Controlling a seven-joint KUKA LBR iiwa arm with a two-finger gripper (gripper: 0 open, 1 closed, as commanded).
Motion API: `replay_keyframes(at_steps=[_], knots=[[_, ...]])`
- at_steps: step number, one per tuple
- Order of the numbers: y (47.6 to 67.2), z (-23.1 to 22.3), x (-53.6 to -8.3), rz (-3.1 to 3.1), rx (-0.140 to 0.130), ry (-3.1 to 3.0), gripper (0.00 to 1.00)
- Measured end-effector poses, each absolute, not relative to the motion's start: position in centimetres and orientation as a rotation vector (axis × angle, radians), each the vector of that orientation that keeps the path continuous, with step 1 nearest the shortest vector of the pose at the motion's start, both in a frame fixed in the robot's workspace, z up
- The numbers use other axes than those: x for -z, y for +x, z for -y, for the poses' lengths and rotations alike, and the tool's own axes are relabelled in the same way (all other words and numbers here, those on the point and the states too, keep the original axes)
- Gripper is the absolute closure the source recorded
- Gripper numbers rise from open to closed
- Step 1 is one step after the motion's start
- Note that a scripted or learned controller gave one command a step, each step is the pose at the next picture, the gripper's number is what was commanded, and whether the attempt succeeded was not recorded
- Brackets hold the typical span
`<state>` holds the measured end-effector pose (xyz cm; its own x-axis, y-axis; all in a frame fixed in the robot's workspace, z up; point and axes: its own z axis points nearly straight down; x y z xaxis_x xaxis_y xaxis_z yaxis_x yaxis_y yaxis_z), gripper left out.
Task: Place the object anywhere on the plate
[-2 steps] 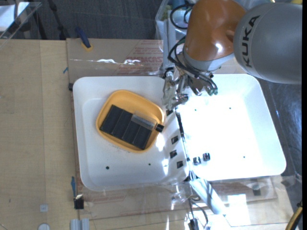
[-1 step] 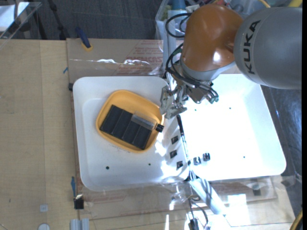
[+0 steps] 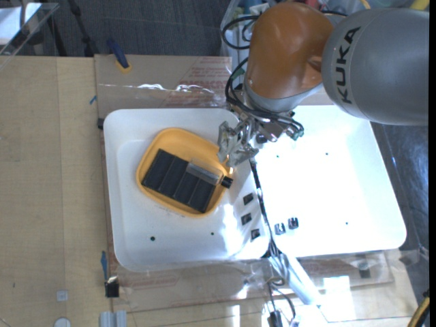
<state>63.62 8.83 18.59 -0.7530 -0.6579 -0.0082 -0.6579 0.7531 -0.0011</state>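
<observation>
In the left bin: a yellow, shallow, rounded-square plastic plate (image 3: 155,148) lies flat on the white bin (image 3: 122,182) floor.
Object: a flat black ribbed rectangular slab (image 3: 178,180) with a grey block at its right end already lies on the plate.
Claw: the claw (image 3: 235,148) hovers just beside the plate's right rim; wide or narrow, I cannot tell.
Handling: the slab looks stiff, light, probably slick; its long edges seem best for a pinch.
Progress: placement looks done.
Tabletop: light wooden tabletop (image 3: 41,182).
</observation>
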Motion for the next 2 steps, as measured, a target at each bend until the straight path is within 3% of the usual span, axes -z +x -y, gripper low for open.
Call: replay_keyframes(at_steps=[1, 2], knots=[[63.6, -11.0, -20.4, -2.771, -0.003, -1.46, 1.0], [63.1, -11.1, -16.1, -2.704, -0.004, -1.591, 1.0]])
